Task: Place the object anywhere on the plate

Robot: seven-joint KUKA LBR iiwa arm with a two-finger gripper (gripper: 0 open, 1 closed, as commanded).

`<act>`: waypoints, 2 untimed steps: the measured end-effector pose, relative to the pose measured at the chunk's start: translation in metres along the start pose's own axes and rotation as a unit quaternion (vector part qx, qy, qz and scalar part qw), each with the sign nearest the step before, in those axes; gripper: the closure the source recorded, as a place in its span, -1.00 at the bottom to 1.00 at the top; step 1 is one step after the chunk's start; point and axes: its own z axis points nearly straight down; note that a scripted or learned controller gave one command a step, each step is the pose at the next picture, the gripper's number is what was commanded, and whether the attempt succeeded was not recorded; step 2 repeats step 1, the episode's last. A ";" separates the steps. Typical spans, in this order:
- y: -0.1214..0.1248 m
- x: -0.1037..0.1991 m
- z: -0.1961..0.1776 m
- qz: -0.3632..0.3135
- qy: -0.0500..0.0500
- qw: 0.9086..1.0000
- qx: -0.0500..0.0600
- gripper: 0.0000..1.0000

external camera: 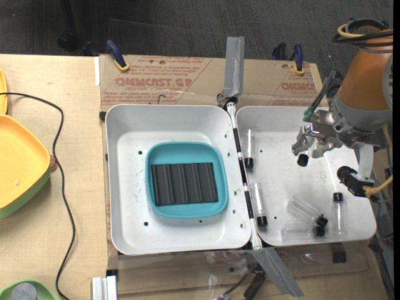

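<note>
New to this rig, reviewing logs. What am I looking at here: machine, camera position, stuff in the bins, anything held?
One fixed camera looks down at a slant on a bench with two shallow white bins. The left bin holds a teal plate with a dark ribbed insert. The right bin holds several clear tubes with black caps, for example one by the divider and one near the front. The grey arm with an orange band reaches in from the right; its gripper hovers over the right bin. I see nothing between its fingers, though the angle makes that hard to judge.
</note>
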 end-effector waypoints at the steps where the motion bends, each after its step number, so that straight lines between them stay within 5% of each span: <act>1: 0.000 0.000 0.000 0.000 0.000 1.000 0.000 -1.00; 2: 0.000 0.000 0.000 0.000 0.000 1.000 0.000 -1.00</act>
